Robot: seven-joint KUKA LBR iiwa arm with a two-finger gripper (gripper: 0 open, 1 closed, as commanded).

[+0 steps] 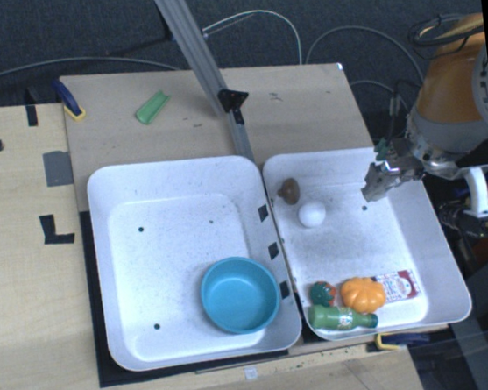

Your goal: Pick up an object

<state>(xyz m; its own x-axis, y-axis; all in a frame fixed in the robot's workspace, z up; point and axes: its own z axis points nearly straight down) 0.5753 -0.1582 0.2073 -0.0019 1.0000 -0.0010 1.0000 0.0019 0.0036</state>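
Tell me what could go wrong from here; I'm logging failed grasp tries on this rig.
The gripper sits at the right bin's far right rim, so a descent there may strike the wall. The white ball and the brown object lie close together; reaching for one could nudge the other, and the ball may roll. The orange toy, green toy and packet crowd the near wall, leaving little room.
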